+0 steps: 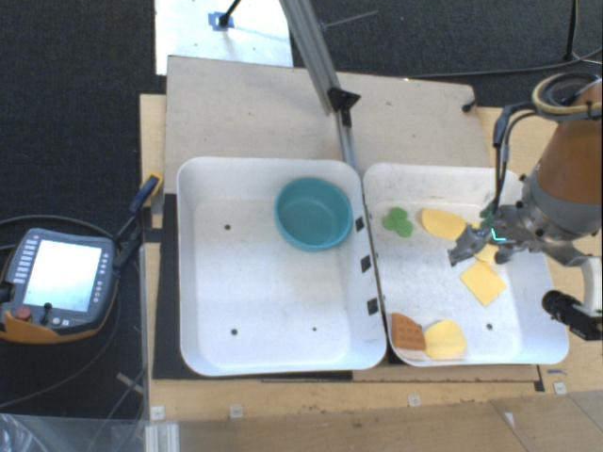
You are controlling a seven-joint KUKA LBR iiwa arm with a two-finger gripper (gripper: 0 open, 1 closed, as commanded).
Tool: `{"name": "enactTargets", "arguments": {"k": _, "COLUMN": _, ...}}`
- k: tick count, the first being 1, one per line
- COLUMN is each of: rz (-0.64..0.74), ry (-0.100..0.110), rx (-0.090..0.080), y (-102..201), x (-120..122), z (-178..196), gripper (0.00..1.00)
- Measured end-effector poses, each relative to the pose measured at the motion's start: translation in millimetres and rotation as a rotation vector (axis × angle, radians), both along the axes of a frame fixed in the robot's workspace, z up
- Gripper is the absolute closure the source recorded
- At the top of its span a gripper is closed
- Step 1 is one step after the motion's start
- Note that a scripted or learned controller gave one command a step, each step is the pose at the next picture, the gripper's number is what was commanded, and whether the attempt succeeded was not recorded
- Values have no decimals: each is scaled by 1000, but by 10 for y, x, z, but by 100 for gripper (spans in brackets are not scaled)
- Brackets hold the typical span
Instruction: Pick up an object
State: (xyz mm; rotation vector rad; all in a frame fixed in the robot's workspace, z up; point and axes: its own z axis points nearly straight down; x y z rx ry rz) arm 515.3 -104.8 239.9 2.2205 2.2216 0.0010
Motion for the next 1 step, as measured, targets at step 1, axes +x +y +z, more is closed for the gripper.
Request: {"name": "enactTargets", "arguments": {"k": 1, "rz": 0, "ry": 0, "rx": 0, "y": 0, "x": 0, "z": 0, "gripper": 0}}
